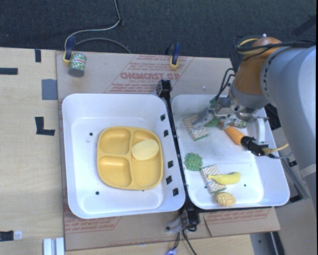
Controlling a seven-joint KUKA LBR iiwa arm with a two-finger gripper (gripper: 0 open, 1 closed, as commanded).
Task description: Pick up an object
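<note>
My gripper [211, 117] is low in the back part of the right bin [270, 195], reaching in from the right. It hangs just right of a checkered green-and-white packet [195, 128] and seems to touch its upper right corner. A small green item [214, 122] shows right under the gripper. An orange carrot [234, 135] lies just right of the gripper. Nearer the front lie a green broccoli piece [193, 161], a second checkered packet [208, 172], a yellow banana [225, 178] and a yellow corn cob [225, 198].
The left bin [79, 195] holds a yellow divided plate [116, 166] with a pale yellow disc [145, 149] on it. A dark divider with clips [172, 142] runs between the bins. A small can [77, 64] and a cable [95, 33] lie behind the left bin.
</note>
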